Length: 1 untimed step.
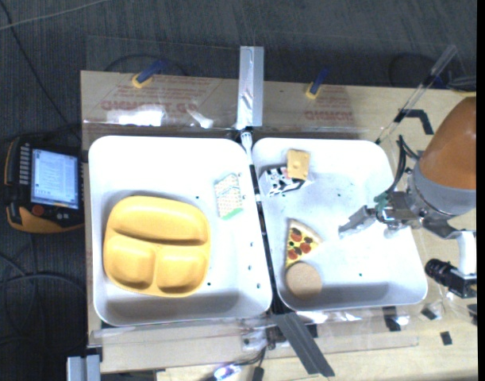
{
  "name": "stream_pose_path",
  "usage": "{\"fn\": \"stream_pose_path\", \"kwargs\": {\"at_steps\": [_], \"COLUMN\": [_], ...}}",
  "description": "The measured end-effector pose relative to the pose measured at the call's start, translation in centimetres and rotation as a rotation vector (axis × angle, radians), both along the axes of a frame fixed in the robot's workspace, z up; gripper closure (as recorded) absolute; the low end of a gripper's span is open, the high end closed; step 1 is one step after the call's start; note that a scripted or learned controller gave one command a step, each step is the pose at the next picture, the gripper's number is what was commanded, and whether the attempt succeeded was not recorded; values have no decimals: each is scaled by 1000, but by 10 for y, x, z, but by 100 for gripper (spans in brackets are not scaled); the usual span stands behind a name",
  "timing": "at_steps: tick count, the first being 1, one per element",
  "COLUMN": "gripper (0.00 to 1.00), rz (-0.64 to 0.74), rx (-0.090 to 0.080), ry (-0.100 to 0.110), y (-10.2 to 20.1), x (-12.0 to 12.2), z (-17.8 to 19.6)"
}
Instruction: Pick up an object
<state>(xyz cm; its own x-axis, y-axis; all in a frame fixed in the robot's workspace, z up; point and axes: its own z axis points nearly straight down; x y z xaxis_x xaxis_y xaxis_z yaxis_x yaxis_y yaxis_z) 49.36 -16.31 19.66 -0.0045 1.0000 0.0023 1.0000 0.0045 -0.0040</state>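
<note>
Dark carpet surrounds a wooden bench (361,101) carrying two shallow white bins, and the grey arm with its orange band reaches in over the right bin (385,288). Its gripper (355,222) hangs above bare white floor, and from where I stand I cannot tell how it is set, since its tip is a small grey blur. Nothing sits within it. The nearest candidates lie just beyond the tip, further from the arm: a pizza slice toy (301,242) and, touching it on the near side, a round tan disc (304,279). Further off, toward the bin's back corner, sit a small yellow block (298,163) and a black-and-white piece (277,182). Over the divider, well away from the gripper, a big yellow sectioned tray (156,244) and a small green-printed packet (228,194) occupy the left bin (95,213). My worry is a plain miss: descending here would close on nothing. Going for the slice risks nudging the disc, and both look flat, likely to slip.
</note>
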Motion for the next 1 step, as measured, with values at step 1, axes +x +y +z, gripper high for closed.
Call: {"fn": "stream_pose_path", "kwargs": {"at_steps": [1], "gripper": [100], "rz": [6], "rx": [5], "ry": [2], "y": [3], "x": [1], "z": [8]}}
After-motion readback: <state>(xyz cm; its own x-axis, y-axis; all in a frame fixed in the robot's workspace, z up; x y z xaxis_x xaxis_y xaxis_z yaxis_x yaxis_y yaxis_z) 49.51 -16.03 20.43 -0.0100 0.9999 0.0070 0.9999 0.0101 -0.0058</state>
